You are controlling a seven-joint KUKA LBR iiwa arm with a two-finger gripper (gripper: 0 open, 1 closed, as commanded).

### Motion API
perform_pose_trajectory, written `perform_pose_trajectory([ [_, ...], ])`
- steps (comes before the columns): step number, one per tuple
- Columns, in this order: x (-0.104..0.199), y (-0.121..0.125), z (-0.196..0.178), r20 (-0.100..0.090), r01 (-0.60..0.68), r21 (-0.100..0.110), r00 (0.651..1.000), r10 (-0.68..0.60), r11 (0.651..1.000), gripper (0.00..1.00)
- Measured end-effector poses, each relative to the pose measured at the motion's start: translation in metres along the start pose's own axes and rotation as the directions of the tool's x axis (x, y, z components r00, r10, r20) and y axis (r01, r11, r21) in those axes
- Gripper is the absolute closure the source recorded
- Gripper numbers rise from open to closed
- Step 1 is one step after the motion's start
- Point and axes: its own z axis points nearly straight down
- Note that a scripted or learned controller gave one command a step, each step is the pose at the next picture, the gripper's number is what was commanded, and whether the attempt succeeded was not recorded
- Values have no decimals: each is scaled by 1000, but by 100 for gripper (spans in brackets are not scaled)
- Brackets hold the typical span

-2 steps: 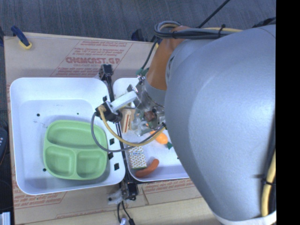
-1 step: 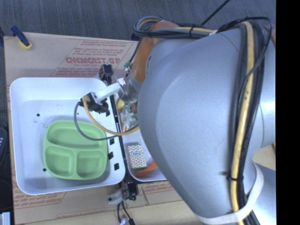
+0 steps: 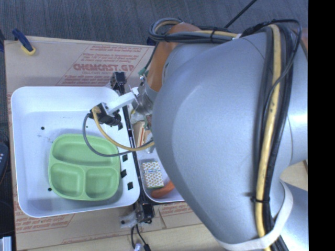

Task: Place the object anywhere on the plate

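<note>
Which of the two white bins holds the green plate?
The left-hand bin: the green plate lies on its floor. The right bin, largely behind the arm, holds a checkered packet.

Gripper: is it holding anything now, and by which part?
Cannot be told: the bulky grey robot arm blocks the view of any grasp.

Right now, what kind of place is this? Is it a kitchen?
Probably a robot lab, not a kitchen. A big grey arm reaches over a white bin holding a green plate, on a bench covered in printed cardboard.
</note>
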Motion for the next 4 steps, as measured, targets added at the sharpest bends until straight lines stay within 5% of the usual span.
perform_pose_trajectory([
  [4,0,0,0,0,0,0,1000,0,1000,0],
])
